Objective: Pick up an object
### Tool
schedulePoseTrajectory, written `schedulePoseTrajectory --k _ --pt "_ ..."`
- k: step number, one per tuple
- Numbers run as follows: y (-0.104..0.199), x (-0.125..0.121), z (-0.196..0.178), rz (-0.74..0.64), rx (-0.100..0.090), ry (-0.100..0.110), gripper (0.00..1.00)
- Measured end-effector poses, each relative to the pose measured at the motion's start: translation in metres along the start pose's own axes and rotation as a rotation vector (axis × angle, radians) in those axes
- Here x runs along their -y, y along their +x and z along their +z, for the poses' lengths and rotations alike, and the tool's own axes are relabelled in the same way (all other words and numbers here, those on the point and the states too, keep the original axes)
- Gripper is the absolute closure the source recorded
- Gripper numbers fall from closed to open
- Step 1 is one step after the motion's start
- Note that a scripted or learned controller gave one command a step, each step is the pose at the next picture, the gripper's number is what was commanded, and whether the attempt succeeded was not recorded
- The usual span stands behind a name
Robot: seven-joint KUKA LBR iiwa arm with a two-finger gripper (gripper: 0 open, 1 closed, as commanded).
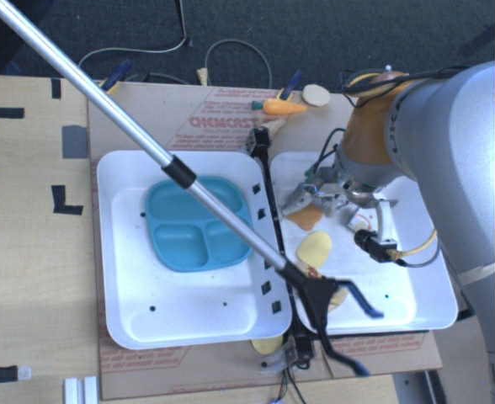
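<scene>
Over the right bin [433, 305], the gripper [315, 199] hangs just above an orange-brown piece [306, 217]; how its jaws stand I cannot tell. Beside it lies a yellow piece [315, 247], long axis running down-left. A blue tray [199, 224] fills the left bin [117, 251], crossed by a slanting metal rod [130, 120].

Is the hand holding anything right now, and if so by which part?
Cannot be told. The hand is down in the right bin, right over a small orange-brown piece, but the view does not show that piece between its fingers.

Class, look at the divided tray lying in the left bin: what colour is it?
The divided tray is light blue, plain with no pattern; the camera view shows it clearly.
</scene>
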State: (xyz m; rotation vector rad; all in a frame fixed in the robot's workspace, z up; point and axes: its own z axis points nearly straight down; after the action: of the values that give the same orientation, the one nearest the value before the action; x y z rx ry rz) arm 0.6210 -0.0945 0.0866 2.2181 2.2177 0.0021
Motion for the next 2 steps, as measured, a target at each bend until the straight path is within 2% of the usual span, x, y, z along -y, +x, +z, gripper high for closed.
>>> schedulePoseTrajectory --k 1,2 --pt "-0.002 0.005 0.000 -0.002 0.000 -0.002 0.00" --pt "-0.011 0.004 -0.014 0.004 0.017 -0.009 1.00"
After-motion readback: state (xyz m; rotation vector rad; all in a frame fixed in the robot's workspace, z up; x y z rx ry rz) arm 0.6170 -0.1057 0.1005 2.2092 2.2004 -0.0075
